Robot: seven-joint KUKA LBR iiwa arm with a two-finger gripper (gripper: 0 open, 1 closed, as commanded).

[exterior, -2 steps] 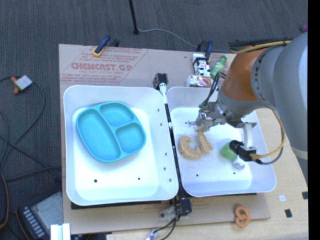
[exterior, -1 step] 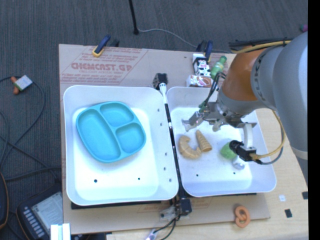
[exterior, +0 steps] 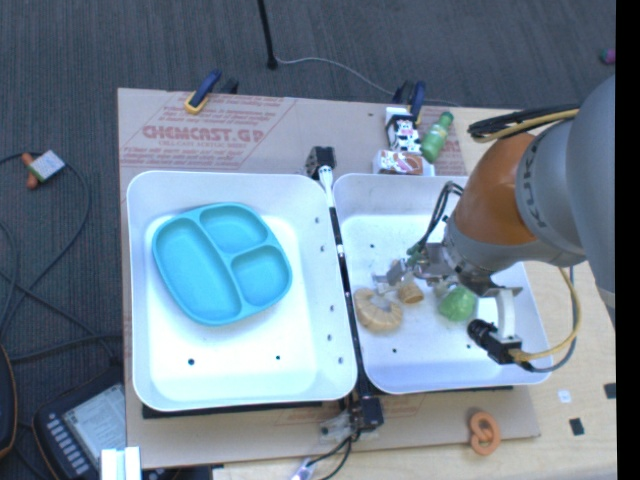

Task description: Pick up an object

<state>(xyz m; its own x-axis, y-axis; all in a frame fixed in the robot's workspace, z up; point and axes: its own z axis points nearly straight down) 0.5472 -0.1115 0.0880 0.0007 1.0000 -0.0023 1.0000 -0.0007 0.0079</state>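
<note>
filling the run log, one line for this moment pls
tool: low in right bin | nearest: tan pastry, green ball | left bin: blue divided plate

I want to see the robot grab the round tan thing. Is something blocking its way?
Nothing visible blocks it. The gripper hangs in the right bin, just above the round tan thing. A smaller tan piece and a green ball lie close beside it, to the right.

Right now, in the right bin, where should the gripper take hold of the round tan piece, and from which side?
Probably from straight above, closing across the middle of the round tan piece: it lies flat on the right bin. The smaller tan piece sits close at its upper right.
</note>
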